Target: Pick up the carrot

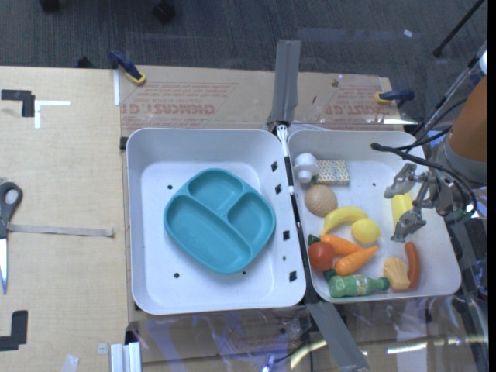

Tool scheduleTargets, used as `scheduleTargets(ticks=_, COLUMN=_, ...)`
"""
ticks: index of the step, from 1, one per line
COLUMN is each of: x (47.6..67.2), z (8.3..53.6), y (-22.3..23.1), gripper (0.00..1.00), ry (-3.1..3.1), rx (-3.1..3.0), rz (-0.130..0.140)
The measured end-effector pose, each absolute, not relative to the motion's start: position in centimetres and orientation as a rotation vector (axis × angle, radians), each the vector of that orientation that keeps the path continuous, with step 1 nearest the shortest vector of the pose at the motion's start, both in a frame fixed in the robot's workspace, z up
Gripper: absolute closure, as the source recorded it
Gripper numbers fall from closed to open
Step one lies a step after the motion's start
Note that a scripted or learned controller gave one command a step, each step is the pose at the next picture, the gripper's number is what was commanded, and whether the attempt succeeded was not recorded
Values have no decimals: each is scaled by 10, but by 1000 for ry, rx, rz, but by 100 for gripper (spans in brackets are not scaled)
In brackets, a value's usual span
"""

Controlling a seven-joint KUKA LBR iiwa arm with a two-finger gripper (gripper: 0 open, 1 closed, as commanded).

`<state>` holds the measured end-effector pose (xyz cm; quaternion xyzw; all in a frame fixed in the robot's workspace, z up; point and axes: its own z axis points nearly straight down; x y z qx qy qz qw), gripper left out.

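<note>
The carrot (357, 260) is orange and lies at a slant in the right bin (442, 285), near its front, between a red tomato (319, 255) and a tan ridged item (396, 273). A second orange piece (339, 244) lies just behind it. My gripper (404, 204) hangs over the right side of this bin, to the right of and behind the carrot and well apart from it. Its fingers stand open on either side of a small yellow item (401, 207). Nothing shows the carrot between them.
The right bin also holds a banana (341, 218), a lemon (366, 230), a beige egg-shaped item (320, 201), a green bottle-like item (356, 286), a red sausage (412, 262) and a speckled block (332, 172). The left bin (147, 270) holds a teal divided plate (219, 220).
</note>
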<state>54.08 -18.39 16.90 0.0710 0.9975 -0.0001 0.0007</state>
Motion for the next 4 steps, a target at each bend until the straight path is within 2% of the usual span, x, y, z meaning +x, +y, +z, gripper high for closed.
scheduleTargets(ticks=1, x=526, z=95, y=-133, gripper=0, ry=3122, rx=208, rz=-4)
scheduleTargets(ticks=2, x=486, z=99, y=-104, gripper=0, ry=3018, rx=750, rz=-18)
scheduleTargets(ticks=3, x=485, z=98, y=-99, gripper=0, ry=2953, rx=979, rz=-7)
scheduleTargets(ticks=4, x=521, z=92, y=-93, gripper=0, ry=2978, rx=986, rz=-1)
